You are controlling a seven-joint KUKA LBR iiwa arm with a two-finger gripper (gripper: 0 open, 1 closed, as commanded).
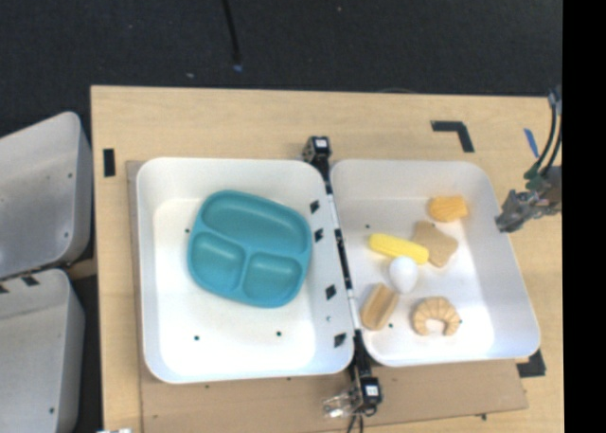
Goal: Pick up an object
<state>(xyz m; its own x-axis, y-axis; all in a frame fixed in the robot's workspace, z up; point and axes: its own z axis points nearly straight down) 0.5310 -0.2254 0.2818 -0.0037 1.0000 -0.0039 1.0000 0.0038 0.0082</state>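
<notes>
No legible text, labels, brand marks or numbers anywhere in frame. Black corner marks on the desk (114,118), upper right and lower right of the frame, are plain angle shapes, not characters. Small black tags along the bin edges: too small to read.

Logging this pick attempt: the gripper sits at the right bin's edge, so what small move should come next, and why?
Probably a short move inward over the right bin. The gripper hangs at that bin's right rim with nothing seen between its fingers, and the nearest food, the orange piece, lies just to its left.
</notes>
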